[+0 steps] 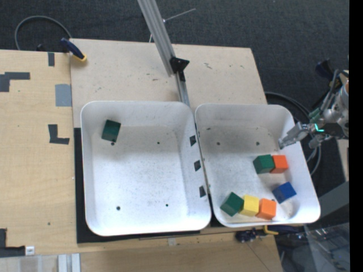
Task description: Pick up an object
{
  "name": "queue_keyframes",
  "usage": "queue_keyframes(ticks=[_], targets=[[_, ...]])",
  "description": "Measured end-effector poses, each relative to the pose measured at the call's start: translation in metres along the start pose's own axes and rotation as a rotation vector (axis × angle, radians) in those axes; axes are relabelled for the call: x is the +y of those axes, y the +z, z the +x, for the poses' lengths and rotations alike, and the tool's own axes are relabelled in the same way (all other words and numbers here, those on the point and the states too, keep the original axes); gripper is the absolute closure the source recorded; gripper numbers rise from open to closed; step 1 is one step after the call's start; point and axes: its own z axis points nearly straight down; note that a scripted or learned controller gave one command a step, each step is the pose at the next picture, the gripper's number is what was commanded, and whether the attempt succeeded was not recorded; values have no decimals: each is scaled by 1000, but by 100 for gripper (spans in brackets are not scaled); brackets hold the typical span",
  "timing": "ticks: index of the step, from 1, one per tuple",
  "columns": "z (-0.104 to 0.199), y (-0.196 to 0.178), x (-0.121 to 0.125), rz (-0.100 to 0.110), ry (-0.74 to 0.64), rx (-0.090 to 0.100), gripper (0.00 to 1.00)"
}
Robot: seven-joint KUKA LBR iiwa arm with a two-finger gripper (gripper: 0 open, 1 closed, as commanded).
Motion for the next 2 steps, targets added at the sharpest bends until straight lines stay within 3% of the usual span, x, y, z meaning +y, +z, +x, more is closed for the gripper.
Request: queue_keyframes(ticks=[2], targets=[[2, 110, -10, 7, 1, 2, 0]])
